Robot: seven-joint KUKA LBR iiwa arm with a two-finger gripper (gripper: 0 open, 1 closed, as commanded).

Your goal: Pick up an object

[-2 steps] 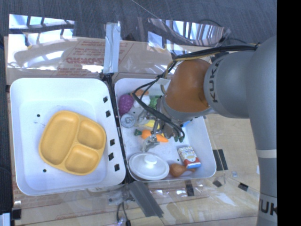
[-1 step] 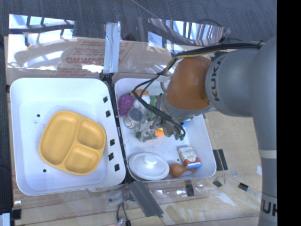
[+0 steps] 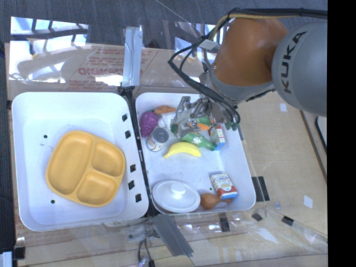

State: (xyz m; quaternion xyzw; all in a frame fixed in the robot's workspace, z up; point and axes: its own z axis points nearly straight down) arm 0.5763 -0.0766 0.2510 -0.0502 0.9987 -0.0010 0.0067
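Nearest, at the front of the right bin (image 3: 240, 166), sits a white lid (image 3: 176, 196), with a brown item (image 3: 209, 201) and a small carton (image 3: 223, 185) beside it. Behind them lies a banana (image 3: 182, 150), then a green packet (image 3: 200, 141) and a purple item (image 3: 148, 122). Left bin (image 3: 25, 143) holds a yellow tray (image 3: 85, 167). From the right the arm (image 3: 267, 52) bends down, and its gripper (image 3: 189, 115) is low over the far clutter; I cannot tell its state.
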